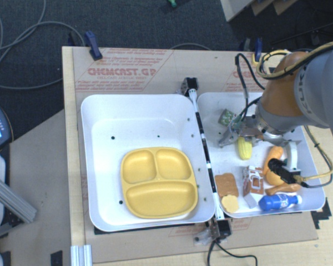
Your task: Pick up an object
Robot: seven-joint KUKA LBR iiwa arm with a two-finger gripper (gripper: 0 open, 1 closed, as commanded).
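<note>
1. The arm (pixel 299 87), grey with an orange band, reaches over the right bin (pixel 313 201) from the far right side, its wrist bent down toward the bin floor.
2. The left bin (pixel 100 121) lies well away from the fingers and holds a yellow divided tray (pixel 158 182) with three compartments.
3. The gripper (pixel 231 134) sits low in the right bin's far-left part. Its dark fingers point toward the divider between the bins, and I cannot tell whether they are released or clenched; nothing shows between them.
4. The blue bottle (pixel 278 202) lies on its side well toward the near edge from the fingers, with its long axis running across the bin.
5. The orange piece (pixel 275 168), with something black across it, lies between the bottle and the wrist.
6. The brown slab (pixel 226 185) and the pale round disc (pixel 230 204) touching its near end lie nearly straight toward the near edge from the fingers.
7. The yellow corn-like piece (pixel 244 147) is the closest candidate: just beside the fingertips, toward the arm and slightly nearer the viewer, with its long axis running far-to-near. Judging by that, the fingers would need a small shift back toward the wrist, straddling the short width.
8. A small green-patterned item (pixel 227 117) lies just on the far side of the fingers.
</note>
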